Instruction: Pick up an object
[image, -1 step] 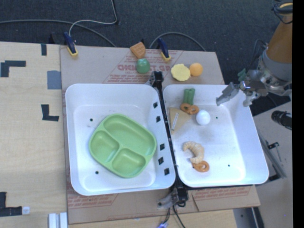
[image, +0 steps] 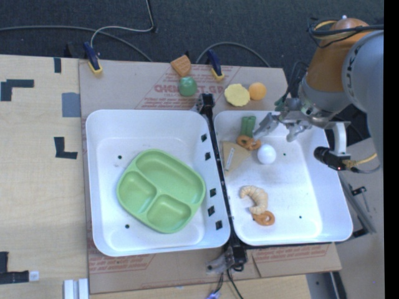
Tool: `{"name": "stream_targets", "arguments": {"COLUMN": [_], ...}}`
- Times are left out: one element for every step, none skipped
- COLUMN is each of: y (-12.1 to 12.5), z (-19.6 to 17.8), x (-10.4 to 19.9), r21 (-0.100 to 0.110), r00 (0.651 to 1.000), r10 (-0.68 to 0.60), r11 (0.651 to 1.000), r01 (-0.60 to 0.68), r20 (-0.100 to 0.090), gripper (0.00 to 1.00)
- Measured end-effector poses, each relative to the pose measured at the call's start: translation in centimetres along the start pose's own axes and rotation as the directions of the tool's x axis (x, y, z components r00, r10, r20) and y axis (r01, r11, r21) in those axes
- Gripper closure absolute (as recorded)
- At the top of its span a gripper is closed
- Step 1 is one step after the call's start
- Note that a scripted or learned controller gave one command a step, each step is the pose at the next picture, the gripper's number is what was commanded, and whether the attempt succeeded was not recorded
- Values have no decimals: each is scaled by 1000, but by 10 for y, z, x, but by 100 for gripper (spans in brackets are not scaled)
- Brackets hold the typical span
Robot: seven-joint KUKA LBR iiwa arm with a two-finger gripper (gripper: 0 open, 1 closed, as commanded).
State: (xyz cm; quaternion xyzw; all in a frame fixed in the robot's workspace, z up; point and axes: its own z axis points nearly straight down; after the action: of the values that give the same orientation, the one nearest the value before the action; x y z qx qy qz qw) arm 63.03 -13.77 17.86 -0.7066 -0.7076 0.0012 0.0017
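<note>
Arm (image: 349, 61) comes in from the upper right of the frame, orange band above the wrist. Gripper (image: 280, 128) sits over the upper part of the right bin (image: 324, 220), fingers spread apart, nothing between them. One fingertip (image: 265, 126) points toward the green block (image: 248, 126); the other fingertip (image: 292, 133) is just right of it.

Right bin contents: green block upright-ish near the top edge, small orange-brown ring piece (image: 249, 144) just below it, white ball (image: 267, 154) just right of the ring and below the gripper. Lower down, a pale shrimp-shaped toy (image: 255, 197) with a small pretzel-like orange ring (image: 265, 218) touching its lower end.

Left bin (image: 103, 167) holds a green divided plate (image: 161, 190), three compartments, lying slightly rotated.

On the cardboard above the bins: orange-brown block (image: 181, 65), green ball-like toy (image: 187, 86), yellow round piece (image: 237, 94) and an orange ball (image: 257, 91) beside it. Two blue clamps (image: 93, 59) hold the top edge of the cardboard.
</note>
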Motion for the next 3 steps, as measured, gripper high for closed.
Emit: {"name": "stream_targets", "arguments": {"y": [17, 39, 39], "z": [89, 93, 83], "x": [7, 19, 19], "r21": [-14, -6, -6], "r00": [1000, 1000, 1000], "r10": [-1, -1, -2], "r11": [1000, 1000, 1000], "r01": [1, 1, 2], "r20": [3, 1, 2], "gripper": [0, 0, 100]}}
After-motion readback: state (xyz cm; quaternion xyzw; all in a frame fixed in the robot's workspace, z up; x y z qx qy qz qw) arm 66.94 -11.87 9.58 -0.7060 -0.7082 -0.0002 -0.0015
